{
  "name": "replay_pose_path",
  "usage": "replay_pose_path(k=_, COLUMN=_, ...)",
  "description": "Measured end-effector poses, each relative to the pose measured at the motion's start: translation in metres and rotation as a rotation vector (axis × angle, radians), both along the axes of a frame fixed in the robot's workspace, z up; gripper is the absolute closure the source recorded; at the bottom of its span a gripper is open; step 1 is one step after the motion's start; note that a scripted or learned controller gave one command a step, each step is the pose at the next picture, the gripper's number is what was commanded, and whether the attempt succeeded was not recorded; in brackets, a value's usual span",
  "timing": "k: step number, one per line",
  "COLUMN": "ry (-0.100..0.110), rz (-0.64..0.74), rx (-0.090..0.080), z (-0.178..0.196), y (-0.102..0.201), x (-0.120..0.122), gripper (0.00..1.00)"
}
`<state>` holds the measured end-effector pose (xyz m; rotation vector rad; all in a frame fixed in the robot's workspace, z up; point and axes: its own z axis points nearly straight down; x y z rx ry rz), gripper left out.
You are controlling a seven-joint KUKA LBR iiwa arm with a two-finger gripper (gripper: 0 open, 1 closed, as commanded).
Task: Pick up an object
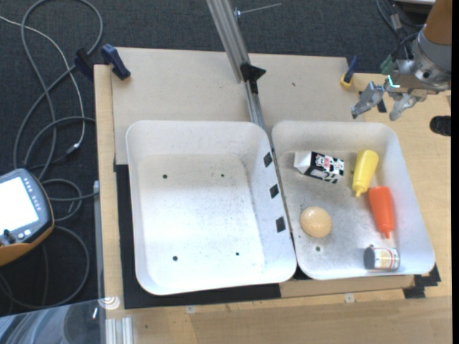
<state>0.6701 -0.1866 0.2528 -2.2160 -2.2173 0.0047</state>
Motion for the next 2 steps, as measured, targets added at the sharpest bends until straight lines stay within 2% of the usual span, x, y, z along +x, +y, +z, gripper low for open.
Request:
replay_pose_path(k=1, ry=-0.003, rz=0.001, rx=-0.002, z=0.003, y=0.000, x=0.000, gripper=0.00)
replay_pose_path(k=2, ry=-0.001, rz=0.001, rx=-0.001, z=-0.042, y=0.006, x=0.006, gripper=0.00)
